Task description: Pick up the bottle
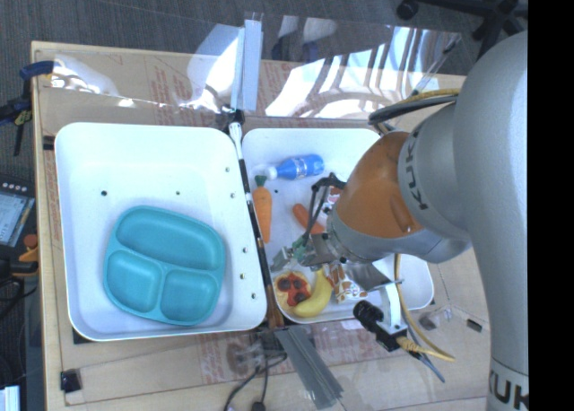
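Two white bins side by side. Left bin: one teal three-compartment tray. Right bin: one blue bottle at upper centre, lying flat; two carrots; one banana. Arm over right bin; gripper state cannot be told.

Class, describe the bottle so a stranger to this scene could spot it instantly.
Take the right bin of the two white ones. Near its far wall lies the bottle, on its side, just beyond the carrot. It is the only blue thing among orange and yellow toy food.
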Motion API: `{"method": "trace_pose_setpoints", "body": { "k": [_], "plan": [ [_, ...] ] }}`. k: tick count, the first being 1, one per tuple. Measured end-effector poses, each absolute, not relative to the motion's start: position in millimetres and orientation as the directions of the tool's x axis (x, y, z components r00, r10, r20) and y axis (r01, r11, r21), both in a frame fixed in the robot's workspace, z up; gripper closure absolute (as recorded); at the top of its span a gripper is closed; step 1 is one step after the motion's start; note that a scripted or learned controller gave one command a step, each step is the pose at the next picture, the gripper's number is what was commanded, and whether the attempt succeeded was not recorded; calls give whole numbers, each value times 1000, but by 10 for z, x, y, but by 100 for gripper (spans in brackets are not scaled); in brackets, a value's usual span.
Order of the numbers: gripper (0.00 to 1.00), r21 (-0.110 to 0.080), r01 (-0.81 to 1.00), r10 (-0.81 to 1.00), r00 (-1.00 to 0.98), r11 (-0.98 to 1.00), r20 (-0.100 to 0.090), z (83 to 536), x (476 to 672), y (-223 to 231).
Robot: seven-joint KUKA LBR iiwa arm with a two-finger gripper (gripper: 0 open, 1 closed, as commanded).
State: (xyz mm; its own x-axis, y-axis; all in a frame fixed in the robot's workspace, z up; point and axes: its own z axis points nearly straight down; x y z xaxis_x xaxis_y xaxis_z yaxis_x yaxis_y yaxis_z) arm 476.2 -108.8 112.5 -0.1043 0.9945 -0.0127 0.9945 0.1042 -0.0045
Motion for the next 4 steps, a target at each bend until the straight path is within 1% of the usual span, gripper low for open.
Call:
{"method": "trace_pose_setpoints", "body": {
  "k": [1,2,3,4],
  "plan": [
    [100,-9,994,994,-107,107,-10,1211,4757,-1082],
    [0,-9,994,994,-108,108,-10,1211,4758,-1082],
    [0,-4,992,992,-127,127,2,901,5658,-1251],
    [0,-4,995,995,100,-100,-2,912,5228,-1123]
  ]
}}
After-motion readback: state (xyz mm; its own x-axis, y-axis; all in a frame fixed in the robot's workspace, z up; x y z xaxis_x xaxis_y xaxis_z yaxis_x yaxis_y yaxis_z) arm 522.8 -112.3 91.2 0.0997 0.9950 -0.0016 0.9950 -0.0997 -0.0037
